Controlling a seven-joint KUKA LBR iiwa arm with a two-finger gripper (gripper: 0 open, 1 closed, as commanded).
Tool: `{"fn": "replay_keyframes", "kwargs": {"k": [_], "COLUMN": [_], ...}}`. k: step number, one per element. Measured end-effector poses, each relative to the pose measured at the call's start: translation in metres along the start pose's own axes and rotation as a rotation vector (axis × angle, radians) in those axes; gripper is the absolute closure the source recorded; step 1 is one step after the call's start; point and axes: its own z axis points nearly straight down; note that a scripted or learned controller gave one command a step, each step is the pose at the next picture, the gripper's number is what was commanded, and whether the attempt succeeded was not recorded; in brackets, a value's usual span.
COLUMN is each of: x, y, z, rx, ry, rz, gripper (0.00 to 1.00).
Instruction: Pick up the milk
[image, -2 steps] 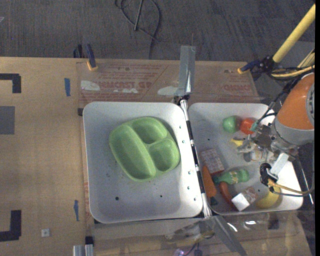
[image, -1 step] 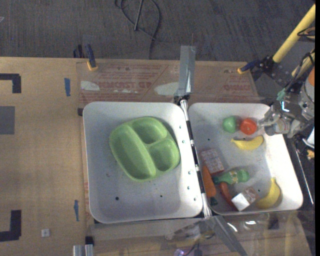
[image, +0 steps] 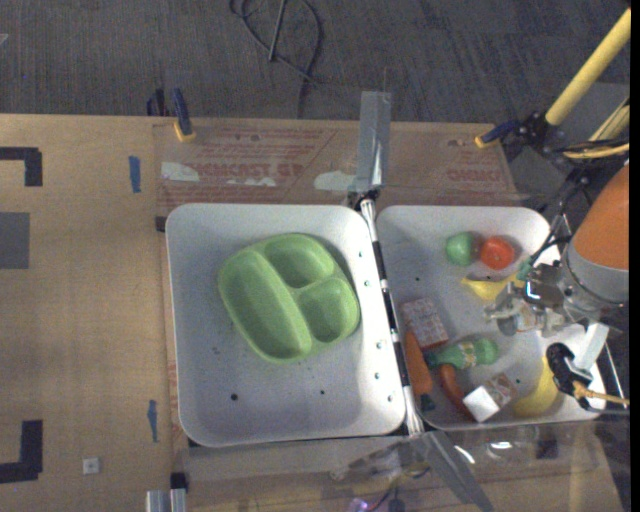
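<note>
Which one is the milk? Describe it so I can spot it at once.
Look in the right bin, along its near edge. The milk is the small carton lying there, white end toward the camera, between the carrot and the yellow fruit. It is the sole boxy, white-faced item there.

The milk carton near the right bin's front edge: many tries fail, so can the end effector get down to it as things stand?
Probably yes. The milk carton lies uncovered from above, but the carrot and a yellow fruit crowd its sides. The end effector hangs over the same bin.
</note>
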Motion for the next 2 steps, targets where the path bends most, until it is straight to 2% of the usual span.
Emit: {"fn": "replay_keyframes", "kwargs": {"k": [1,2], "x": [0.024,-0.016], "y": [-0.058,0.004], "z": [0.035,0.028], "rx": [-0.008,0.006], "ry": [-0.001,0.006], "rz": [0.169,0.164], "gripper": [0.0,0.0]}}
